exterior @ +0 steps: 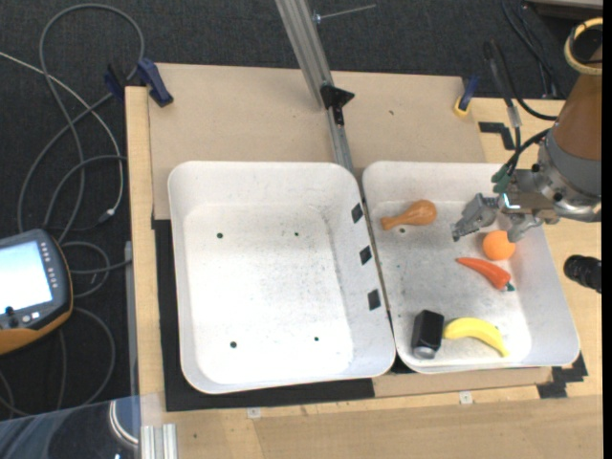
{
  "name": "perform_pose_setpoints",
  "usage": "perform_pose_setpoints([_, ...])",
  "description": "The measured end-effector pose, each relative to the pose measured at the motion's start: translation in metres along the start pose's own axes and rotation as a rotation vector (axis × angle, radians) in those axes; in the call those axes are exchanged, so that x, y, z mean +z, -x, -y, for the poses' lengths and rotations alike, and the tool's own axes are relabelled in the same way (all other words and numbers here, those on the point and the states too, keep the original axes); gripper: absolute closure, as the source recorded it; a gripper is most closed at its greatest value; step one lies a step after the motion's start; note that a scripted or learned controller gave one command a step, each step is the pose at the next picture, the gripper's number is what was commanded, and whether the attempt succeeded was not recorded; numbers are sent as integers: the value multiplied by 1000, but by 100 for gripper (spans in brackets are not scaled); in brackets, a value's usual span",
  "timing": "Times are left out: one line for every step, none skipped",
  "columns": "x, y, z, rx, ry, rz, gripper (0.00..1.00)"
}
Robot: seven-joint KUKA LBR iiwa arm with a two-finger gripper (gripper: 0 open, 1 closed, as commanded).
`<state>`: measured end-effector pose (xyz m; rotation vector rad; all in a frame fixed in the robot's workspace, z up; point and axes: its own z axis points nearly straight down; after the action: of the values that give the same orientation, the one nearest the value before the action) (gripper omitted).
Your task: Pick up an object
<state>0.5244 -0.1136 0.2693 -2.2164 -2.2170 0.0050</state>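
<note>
orange round ball (497,246) beside gripper (490,220)

bench (239,113): bare light board | on it: left white bin (191,199) and right white bin (564,323), side by side, touching | black mat (172,390) beneath them

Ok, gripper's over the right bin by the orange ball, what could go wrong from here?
The gripper hangs beside the orange ball, which is round and may roll away if nudged. The carrot lies right under the ball, so a descent could catch both. The drumstick sits to the left, where a sweep might knock it.
</note>
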Motion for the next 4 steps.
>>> perform_pose_setpoints([-2,0,-1,0,6,1,0])
perform_pose_setpoints([55,-10,2,0,-1,0,0])
perform_pose_setpoints([115,-14,-4,0,-1,0,0])
perform_pose_setpoints([178,-9,-4,1,-2,0,0])
